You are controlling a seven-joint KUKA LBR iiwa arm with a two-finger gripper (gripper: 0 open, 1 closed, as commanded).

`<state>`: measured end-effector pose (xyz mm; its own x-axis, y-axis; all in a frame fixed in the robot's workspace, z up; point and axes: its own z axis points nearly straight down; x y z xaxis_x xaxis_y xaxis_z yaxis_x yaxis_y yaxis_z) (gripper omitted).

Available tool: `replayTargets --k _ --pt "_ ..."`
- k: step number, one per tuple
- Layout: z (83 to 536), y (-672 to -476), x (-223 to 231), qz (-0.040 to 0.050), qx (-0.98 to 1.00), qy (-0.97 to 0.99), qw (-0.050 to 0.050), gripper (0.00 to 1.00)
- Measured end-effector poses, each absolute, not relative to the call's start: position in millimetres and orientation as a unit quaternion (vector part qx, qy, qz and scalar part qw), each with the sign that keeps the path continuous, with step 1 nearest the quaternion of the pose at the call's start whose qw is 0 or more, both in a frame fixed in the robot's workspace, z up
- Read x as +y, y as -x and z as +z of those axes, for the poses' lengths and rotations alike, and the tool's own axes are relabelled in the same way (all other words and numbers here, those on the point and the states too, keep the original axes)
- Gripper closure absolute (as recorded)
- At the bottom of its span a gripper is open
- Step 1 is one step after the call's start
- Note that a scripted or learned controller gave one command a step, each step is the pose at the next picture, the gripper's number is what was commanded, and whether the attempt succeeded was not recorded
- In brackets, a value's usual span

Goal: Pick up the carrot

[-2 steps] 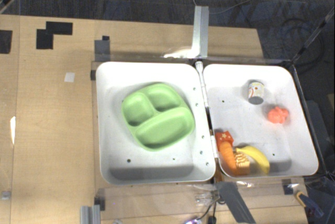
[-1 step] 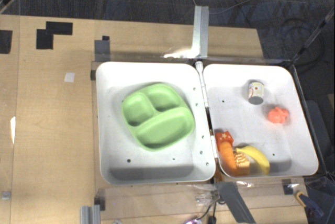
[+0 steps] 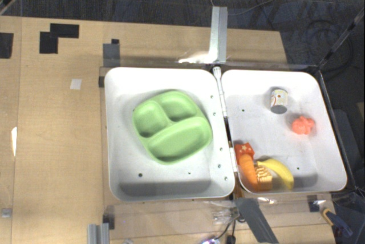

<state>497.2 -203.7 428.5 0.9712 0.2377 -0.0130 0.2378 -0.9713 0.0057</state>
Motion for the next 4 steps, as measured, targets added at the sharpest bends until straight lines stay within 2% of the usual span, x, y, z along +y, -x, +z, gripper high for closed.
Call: replayTargets --k 1,2,3,4 --pt "436 -500.8 -203 -0.0082 0.128 -0.992 0.005 1.0" --pt "229 -488.2 -206 -0.002 0.253 -0.967 -0.001 1.0" --pt "88 -490.6 -207 0.0037 0.293 -0.956 0.001 1.0" --pt "88 -494.4 -203 0.0076 0.295 -0.955 0.0 0.0"
